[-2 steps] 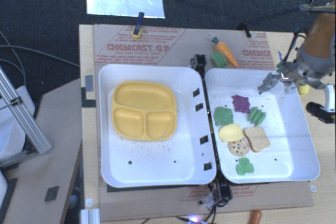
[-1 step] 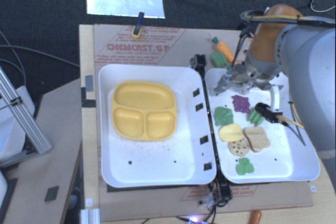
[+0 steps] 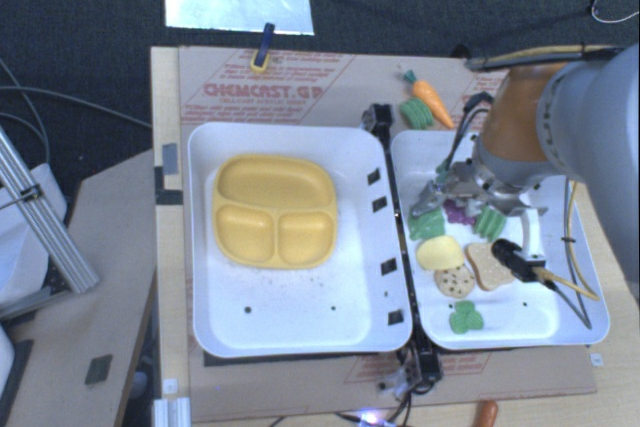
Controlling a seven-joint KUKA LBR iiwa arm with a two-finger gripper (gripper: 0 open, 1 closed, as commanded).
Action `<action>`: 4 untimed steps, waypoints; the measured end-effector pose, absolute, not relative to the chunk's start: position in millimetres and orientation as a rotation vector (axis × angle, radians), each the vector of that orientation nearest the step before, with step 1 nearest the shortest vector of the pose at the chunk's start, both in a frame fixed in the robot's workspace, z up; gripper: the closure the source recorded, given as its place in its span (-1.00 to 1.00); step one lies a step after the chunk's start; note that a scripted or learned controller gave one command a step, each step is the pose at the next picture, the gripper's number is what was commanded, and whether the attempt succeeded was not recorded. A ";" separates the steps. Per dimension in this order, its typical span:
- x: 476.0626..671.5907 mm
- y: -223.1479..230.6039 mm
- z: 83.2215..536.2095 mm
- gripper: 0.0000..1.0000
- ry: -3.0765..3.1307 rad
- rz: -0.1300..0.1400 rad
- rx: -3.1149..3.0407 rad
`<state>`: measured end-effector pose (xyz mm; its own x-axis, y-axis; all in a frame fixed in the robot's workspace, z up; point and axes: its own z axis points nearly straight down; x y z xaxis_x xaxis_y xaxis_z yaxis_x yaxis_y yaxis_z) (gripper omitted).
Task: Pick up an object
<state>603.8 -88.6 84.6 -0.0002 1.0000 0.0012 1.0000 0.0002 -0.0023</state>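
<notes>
Seven toy food pieces lie in the right bin (image 3: 570, 300), all in its near and middle part. There is one purple piece (image 3: 459, 212), one pale green piece (image 3: 428, 226), one ribbed green piece (image 3: 490, 222), one rounded yellow piece (image 3: 438, 252), one speckled cookie (image 3: 455, 282), one toast slice (image 3: 486, 266) and one dark green cluster (image 3: 465, 318). The yellow piece, cookie and toast slice touch one another. The dark green cluster sits apart from them, nearer the front wall.

The gripper (image 3: 433, 201) is low over the bin's left side, just above the pale green piece and beside the purple one. The wrist covers much of it, so I cannot tell whether it is released or clenched, and nothing can be seen held in it. The purple piece is partly hidden beneath it, and its shape is hard to make out.

The left bin (image 3: 300, 315) holds one yellow divided plate (image 3: 275, 211) with three compartments. On the cardboard beyond the right bin lie one carrot (image 3: 433, 96) and one green item (image 3: 415, 114) just beside it; what the green item is cannot be made out. One small blue and yellow object (image 3: 263, 48) lies on the cardboard's far edge. An orange object (image 3: 486, 412) is cut off at the bottom edge.
</notes>
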 end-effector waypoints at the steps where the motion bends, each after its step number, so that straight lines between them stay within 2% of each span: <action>1: 608.8 -89.7 97.8 1.00 -2.227 -0.009 -2.225; 2: 582.4 31.9 189.9 1.00 -2.239 -0.013 -2.206; 3: 546.4 94.9 183.9 1.00 -2.232 -0.003 -2.207; 4: 570.7 160.3 90.6 1.00 -2.230 0.000 -2.209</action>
